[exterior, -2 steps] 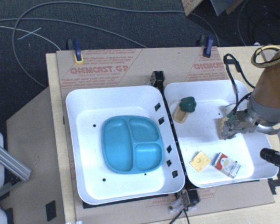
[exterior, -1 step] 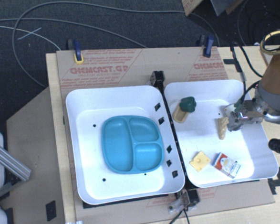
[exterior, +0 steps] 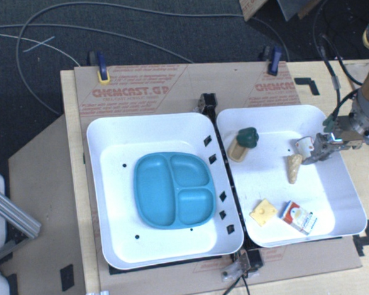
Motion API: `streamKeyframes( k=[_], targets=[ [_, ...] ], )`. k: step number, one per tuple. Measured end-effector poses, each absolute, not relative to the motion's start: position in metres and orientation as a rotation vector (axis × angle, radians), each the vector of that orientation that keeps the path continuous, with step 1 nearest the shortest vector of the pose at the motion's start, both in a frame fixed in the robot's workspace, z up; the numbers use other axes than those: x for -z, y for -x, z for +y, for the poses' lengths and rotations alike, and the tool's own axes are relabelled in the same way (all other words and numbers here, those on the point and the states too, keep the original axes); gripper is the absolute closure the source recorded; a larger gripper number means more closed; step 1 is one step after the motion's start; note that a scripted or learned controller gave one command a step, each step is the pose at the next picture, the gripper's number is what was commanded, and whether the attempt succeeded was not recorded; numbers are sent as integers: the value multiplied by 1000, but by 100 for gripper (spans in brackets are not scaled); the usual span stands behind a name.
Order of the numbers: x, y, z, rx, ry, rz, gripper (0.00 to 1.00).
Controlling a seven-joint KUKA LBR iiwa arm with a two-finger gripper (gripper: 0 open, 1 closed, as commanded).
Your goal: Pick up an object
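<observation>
Four small things lie in the right bin [exterior: 338, 183]: a tan wedge [exterior: 294, 168] near the middle, a green-capped piece [exterior: 243, 142] toward its far left, a yellow block [exterior: 263, 212] and a red-and-white packet [exterior: 299, 217] along the near side. We see the tool [exterior: 307, 150] just above the wedge's upper end; we cannot tell how its jaws stand; the left bin [exterior: 105, 181] holds a blue divided tray [exterior: 173, 190].

Arm seen entering from right edge, grey wrist section visible at upper right. Wrist angled down and leftward. End effector [exterior: 305, 149] positioned low at arm's left end, fingers pointed left. Finger spread not resolved at this size. Cabling seen routed along wrist toward top of view.
</observation>
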State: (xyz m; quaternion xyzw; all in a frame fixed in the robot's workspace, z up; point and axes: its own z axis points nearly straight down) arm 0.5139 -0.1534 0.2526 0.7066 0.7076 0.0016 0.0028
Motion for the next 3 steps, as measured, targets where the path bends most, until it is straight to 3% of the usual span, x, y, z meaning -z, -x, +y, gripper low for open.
streamKeyframes(
  k=[3],
  targets=[
    [-235,-560,-13,-2,-2216,2226,100]
  ],
)
